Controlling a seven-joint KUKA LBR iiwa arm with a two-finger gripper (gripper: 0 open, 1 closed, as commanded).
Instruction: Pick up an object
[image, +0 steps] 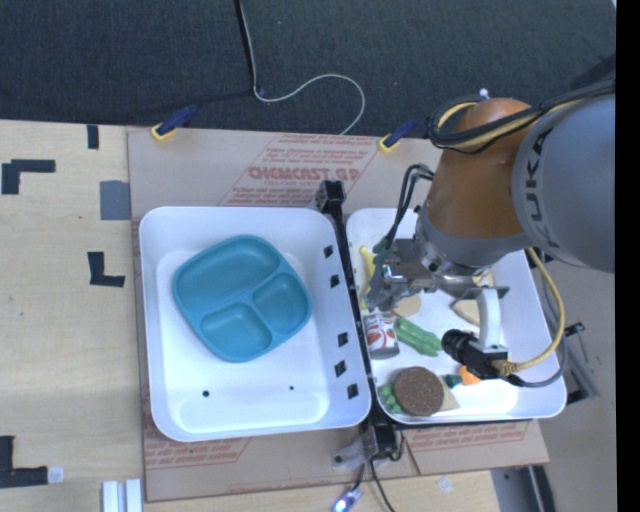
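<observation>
The arm enters from the right and stands over the right bin, its orange band and grey casing covering the bin's upper half; the gripper is low at the bin's left side, close to the divider between the bins; the state of the fingers cannot be told, since the wrist hardware hides them, and no object can be seen held.

Right bin contents: a small can with red and white markings lies just below the gripper near the left wall; a green elongated item lies just beside the can to its right; a round brown disc rests near the bin's front edge; a small orange piece lies to the right of the disc, partly under a black cable fitting; a yellow item shows at the left wall above the gripper, partly hidden.

Left bin: a blue divided plate with three compartments lies in the upper middle.

Both bins rest on a cardboard sheet on the tabletop.
</observation>
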